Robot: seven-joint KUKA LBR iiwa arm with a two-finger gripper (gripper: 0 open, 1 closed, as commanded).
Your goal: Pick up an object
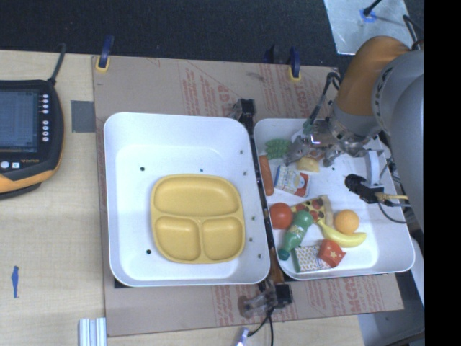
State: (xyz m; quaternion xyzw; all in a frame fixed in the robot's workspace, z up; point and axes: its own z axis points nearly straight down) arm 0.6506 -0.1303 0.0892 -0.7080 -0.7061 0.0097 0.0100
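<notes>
the divided tray (197, 218) lies in the left bin (122, 139), while the right bin (392, 254), at its 3 o'clock, holds a bottle (294, 233) with a tomato (280, 215) at its 10 o'clock and a banana (343, 235) at its 3 o'clock.

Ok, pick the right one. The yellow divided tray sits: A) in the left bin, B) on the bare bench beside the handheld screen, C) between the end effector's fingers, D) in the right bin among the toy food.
A: the yellow divided tray lies flat inside the left bin, while the toy food and the end effector are over the right bin.
</notes>
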